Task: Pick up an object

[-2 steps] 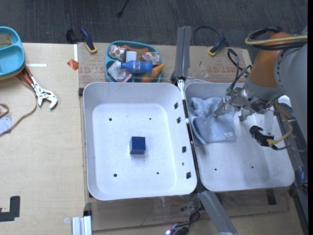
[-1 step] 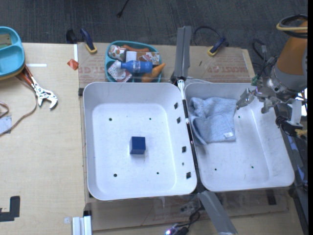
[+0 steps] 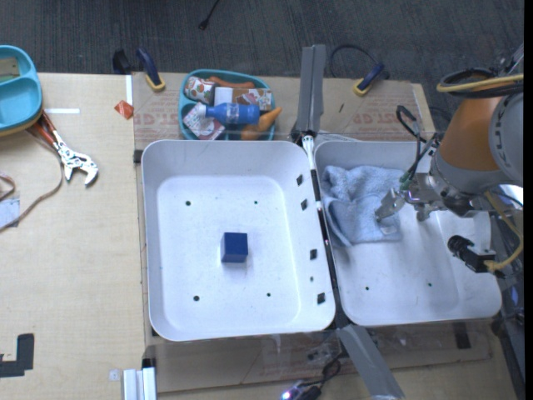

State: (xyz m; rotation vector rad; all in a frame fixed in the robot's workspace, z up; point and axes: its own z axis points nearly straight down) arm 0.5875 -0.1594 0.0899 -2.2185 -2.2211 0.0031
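Note:
A small blue cube [image 3: 235, 247] lies near the middle of the left white bin [image 3: 166, 223]. A crumpled pale blue-grey cloth [image 3: 356, 200] lies in the back left part of the right white bin [image 3: 433, 294]. My gripper [image 3: 391, 208] reaches in from the right and is low over the cloth's right edge. The grey arm with its orange band [image 3: 470, 132] stands above the right bin's far right side. Nothing can be seen held in the gripper.
A teal bowl [image 3: 226, 107] packed with small packets and a blue bottle stands behind the left bin. A wrench [image 3: 71, 161] and a teal tray [image 3: 17, 86] lie on the wooden bench at the left. Clamps [image 3: 148, 67] and cables sit along the back edge.

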